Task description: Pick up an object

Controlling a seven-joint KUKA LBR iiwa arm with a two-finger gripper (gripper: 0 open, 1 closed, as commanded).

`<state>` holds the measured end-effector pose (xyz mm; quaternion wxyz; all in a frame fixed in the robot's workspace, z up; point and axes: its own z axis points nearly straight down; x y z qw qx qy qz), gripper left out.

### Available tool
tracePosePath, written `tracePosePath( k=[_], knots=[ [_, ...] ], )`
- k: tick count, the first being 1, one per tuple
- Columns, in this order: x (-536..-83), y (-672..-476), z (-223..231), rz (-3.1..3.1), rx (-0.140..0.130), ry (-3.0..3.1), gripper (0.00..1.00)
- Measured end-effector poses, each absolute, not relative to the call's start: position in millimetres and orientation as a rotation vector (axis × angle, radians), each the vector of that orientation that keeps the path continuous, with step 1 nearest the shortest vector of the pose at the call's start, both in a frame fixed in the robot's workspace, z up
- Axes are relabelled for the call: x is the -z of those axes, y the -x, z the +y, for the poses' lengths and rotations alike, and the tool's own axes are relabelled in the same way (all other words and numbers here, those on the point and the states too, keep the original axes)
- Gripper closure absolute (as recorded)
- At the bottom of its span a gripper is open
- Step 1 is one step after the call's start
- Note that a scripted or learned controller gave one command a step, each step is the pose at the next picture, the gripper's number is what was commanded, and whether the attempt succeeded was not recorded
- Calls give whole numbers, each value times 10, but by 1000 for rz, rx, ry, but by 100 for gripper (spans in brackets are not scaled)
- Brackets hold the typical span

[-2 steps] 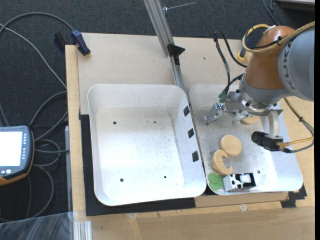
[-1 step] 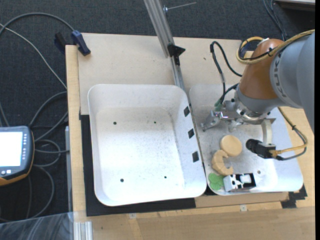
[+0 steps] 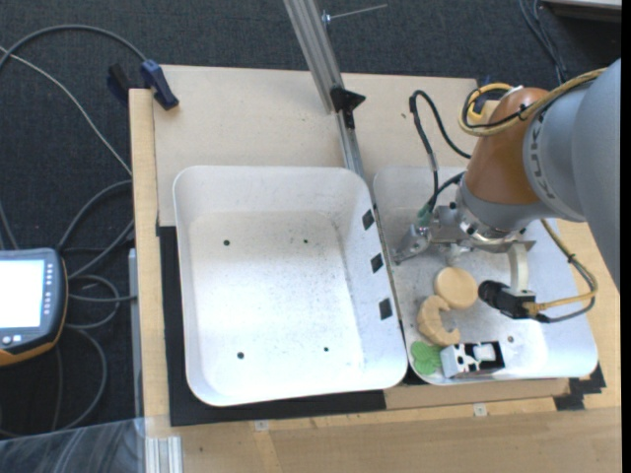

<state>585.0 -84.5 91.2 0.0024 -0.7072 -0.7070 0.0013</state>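
Hovering my end effector (image 3: pixel 471 233) over the right bin (image 3: pixel 567 348), I cannot tell its state; nothing looks lifted, and the tan round object (image 3: pixel 455 286) lies below it, pickup undone.

Arm (image 3: pixel 523 156) seen over right bin (image 3: pixel 572 353). Tan round object (image 3: pixel 455 286), tan curved piece (image 3: pixel 434 318), green item (image 3: pixel 426 360), black-and-white box (image 3: pixel 473 358) clustered near front edge. Left bin (image 3: pixel 266 284) speckled. Handheld screen (image 3: pixel 25 304) placed at bench's left.
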Motion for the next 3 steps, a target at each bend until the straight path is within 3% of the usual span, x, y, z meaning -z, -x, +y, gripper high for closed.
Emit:
tracePosePath(
  k=[1,3],
  knots=[
    [-1037,-5862,-840,-2220,2,2220,100],
    [-2185,-5896,-844,-2227,7,2223,100]
  ],
)
